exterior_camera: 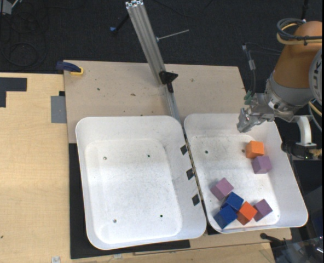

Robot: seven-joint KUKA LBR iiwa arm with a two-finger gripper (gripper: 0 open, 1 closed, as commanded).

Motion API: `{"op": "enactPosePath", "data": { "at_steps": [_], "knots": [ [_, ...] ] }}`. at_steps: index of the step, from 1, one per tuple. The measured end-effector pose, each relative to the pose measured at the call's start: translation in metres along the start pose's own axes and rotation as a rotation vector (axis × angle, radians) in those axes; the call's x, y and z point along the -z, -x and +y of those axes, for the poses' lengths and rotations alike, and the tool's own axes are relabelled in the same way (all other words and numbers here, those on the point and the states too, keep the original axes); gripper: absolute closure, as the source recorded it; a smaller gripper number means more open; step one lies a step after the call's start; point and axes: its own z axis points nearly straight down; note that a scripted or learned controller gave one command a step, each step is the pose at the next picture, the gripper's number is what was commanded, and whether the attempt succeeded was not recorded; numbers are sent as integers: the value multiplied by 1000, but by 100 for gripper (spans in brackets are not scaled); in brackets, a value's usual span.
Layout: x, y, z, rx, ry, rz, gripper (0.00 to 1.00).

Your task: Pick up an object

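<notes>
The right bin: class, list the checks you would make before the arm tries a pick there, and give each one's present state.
1. Blocks present in the right bin: ok, seven.
2. Tool positioned over that bin: ok, near its far edge.
3. Tool free of any block: ok, none seen between its tips.
4. Finger opening: cannot tell.
5. Orange block nearest, top uncovered: ok.
6. Room around it: not ok, purple block sits close beside it.

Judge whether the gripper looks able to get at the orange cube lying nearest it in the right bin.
Probably yes: the orange cube lies uncovered, with the gripper just beyond it; only a purple cube sits close.
</notes>
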Motion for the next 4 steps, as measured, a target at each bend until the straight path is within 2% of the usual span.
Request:
{"op": "enactPosePath", "data": {
  "at_steps": [1,2,3,4],
  "knots": [
    [60,8,1,1,1,-1,100],
    [49,-31,-18,-1,-8,2,100],
    [53,-80,-34,0,-7,3,100],
    [43,-139,-43,1,-9,3,100]
  ]
}}
